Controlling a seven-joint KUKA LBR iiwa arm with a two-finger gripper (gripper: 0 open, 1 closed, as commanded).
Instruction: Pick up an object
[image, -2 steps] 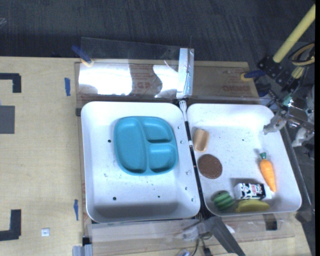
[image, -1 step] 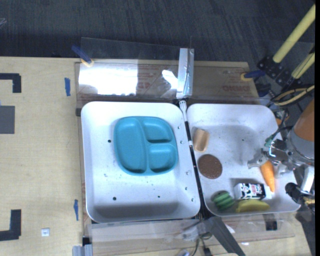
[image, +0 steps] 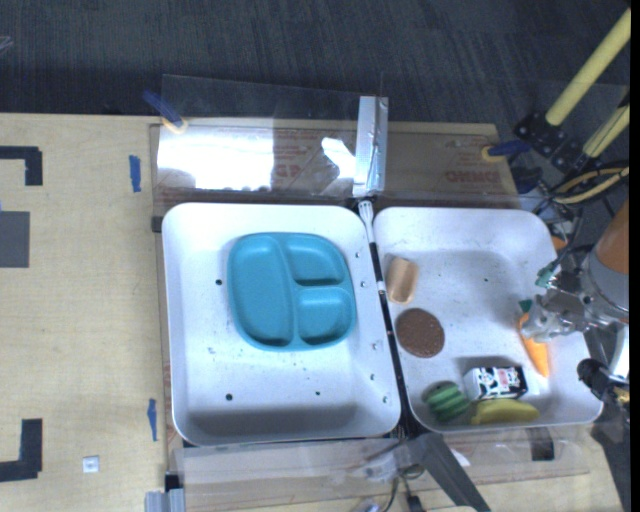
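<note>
Gripper (image: 545, 318) hanging over right bin (image: 470, 235) near its right wall, beside carrot (image: 538, 352); finger state impossible to tell. Brown disc (image: 420, 332), tan roll (image: 401, 279), green item (image: 446, 400), banana (image: 505, 411), black-white carton (image: 497, 380) lying in same bin. Blue divided plate (image: 290, 290) sitting in left bin (image: 190, 330), 3 compartments showing.

Wood bench (image: 70, 330) w/ 2 white bins: left (image: 190, 380), right (image: 470, 240).
</note>
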